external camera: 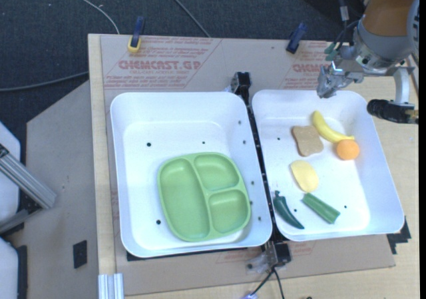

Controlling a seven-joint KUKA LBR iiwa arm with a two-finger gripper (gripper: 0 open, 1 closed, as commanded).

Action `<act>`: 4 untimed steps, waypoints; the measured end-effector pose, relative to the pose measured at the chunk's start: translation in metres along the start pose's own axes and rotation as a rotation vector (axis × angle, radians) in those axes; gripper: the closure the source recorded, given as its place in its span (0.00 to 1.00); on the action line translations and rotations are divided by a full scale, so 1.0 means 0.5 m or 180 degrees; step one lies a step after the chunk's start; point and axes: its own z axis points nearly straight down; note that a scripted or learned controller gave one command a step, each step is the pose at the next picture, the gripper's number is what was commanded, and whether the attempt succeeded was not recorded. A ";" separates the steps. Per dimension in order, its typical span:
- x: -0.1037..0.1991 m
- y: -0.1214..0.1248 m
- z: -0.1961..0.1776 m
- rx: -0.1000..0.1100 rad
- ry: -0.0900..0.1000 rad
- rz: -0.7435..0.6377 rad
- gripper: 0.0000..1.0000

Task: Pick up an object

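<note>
Two shallow white bins side by side on a bench lined with brown printed board. Left bin point(126, 158): holds a green divided plate point(203, 195) with three compartments, lying flat toward the near side. Right bin point(379, 184): holds the loose objects.

In the right bin, toward its far half: a yellow banana point(327, 127), slanted, its near end touching an orange ball point(347, 150). Just left of the banana, a tan slice of bread point(307, 140), lying flat. Nearer still, a pale yellow oval piece point(304, 176), apart from the bread. Along the near side, a dark green pepper point(287, 211) close to the bin's left wall, and just right of it a lighter green pod-like piece point(321, 208), slanted, not touching the pepper.

Grey arm with orange band reaching in from the right, at the far right corner of the scene. Gripper point(327, 84) hanging above the far edge of the right bin, pointing down, well apart from the banana and everything else in the bin. Nothing visible between its fingers; whether spread or closed, cannot tell at this size.

Blue clamps point(136, 30) along the far edge of the board, dark carpet and cables beyond.
</note>
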 end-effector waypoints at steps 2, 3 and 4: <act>0.194 -0.083 0.003 0.0032 0.0012 -0.0014 1.00; 0.293 -0.152 0.009 0.0036 0.0013 -0.0013 1.00; 0.392 -0.182 0.025 0.0032 0.0011 -0.0011 1.00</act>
